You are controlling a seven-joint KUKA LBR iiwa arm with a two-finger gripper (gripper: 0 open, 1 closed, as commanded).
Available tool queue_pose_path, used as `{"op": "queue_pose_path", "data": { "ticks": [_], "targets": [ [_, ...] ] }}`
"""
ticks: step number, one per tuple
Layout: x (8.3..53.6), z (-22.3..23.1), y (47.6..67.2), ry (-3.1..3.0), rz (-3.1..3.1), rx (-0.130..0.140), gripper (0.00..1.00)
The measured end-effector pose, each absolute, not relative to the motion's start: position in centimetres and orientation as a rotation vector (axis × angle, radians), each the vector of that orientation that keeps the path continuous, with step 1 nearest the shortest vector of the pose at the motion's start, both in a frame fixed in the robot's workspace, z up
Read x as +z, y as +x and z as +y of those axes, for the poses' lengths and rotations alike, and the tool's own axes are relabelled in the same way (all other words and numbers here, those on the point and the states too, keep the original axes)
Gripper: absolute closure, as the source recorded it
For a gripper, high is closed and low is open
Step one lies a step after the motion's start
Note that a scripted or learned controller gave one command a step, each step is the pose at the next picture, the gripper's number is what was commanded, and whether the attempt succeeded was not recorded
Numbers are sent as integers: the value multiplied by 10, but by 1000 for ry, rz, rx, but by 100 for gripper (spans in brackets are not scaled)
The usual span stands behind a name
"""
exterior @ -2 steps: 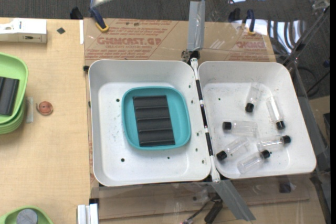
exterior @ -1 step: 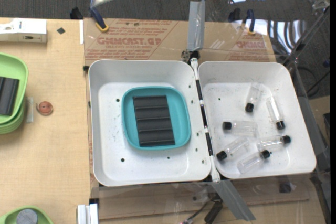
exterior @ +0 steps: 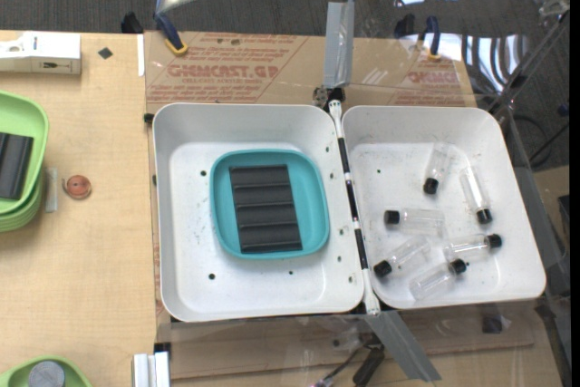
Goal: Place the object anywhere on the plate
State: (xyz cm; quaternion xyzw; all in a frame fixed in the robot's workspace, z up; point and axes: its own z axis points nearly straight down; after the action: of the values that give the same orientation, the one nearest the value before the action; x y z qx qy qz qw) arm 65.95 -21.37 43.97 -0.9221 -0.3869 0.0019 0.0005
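Clear vials (black-capped) lie scattered, long axes pointing variously.

My pose I cannot tell from here: how the arm is bent, which way the wrist is turned, how high the claw hangs. None of it can be judged from this moment, so I say nothing of reach, tilt or grip, and I claim no hold on anything.
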Motion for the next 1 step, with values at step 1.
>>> {"op": "queue_pose_path", "data": {
  "ticks": [1],
  "targets": [
    [440,-214,660,-2896,-1215,6,0]
  ]
}}
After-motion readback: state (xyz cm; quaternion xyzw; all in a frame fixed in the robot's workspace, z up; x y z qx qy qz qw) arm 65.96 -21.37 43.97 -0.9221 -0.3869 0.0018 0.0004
